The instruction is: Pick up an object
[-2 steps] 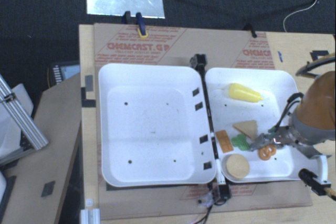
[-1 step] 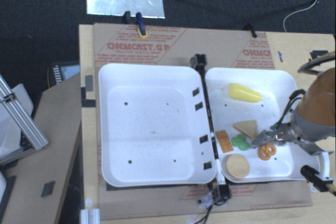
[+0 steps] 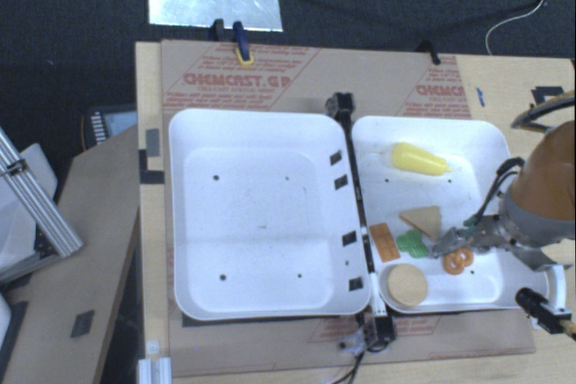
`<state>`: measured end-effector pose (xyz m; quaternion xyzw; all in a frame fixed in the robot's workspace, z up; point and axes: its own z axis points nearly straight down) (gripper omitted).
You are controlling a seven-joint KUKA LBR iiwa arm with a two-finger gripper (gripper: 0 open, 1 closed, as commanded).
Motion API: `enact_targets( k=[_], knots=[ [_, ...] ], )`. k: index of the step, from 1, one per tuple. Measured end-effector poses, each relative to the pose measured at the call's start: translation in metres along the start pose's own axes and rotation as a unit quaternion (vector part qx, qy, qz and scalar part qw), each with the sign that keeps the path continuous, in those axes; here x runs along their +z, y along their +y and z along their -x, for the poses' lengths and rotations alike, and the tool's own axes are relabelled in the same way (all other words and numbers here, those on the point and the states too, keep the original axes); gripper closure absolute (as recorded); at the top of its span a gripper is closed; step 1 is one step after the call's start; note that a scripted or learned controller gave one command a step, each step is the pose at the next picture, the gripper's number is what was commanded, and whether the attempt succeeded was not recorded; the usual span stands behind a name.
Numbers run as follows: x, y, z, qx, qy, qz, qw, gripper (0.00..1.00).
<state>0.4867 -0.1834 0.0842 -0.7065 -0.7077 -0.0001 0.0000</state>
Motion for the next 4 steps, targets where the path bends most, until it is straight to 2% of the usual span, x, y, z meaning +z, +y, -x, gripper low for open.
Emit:
enact_targets(
  k=[2, 3, 4],
  knots=[
    [0.0, 0.002, 0.004, 0.0, 0.0, 0.001, 1.0, 0.0],
    [-0.001, 0.012, 0.015, 0.0, -0.001, 0.002, 1.0, 0.0],
    [-0.001, 0.001, -0.094, -0.002, -0.004, 0.003, 1.0, 0.0]
  ],
)
